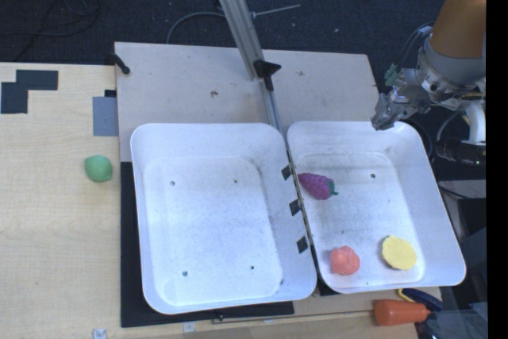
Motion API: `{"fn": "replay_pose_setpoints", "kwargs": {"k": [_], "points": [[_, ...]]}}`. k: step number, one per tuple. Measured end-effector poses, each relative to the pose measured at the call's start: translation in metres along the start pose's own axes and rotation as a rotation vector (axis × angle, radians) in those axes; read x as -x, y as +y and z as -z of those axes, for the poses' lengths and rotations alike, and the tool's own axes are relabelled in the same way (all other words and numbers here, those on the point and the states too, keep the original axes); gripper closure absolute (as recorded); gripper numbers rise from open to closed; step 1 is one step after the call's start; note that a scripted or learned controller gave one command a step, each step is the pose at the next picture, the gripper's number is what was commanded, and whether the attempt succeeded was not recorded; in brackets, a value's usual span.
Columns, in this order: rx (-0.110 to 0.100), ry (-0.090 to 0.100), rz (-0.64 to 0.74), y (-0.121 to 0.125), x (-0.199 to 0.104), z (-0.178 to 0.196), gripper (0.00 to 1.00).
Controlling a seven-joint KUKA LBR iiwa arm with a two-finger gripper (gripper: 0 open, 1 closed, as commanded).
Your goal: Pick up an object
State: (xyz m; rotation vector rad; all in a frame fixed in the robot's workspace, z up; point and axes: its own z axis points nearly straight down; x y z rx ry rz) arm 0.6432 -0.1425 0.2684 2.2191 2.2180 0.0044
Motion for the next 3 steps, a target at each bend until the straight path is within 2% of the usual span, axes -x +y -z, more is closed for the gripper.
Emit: {"fn": "replay_pose_setpoints", "kwargs": {"k": [1, 2, 3], "points": [[-0.004, 0.001, 0.002, -0.031, -0.042, 0.002, 1.0], [-0.006, 0.002, 0.003, -0.046, -0.092, -0.005, 1.0], [-0.007, 0.002, 0.003, -0.078, -0.134, -0.022, 1.0]]}}
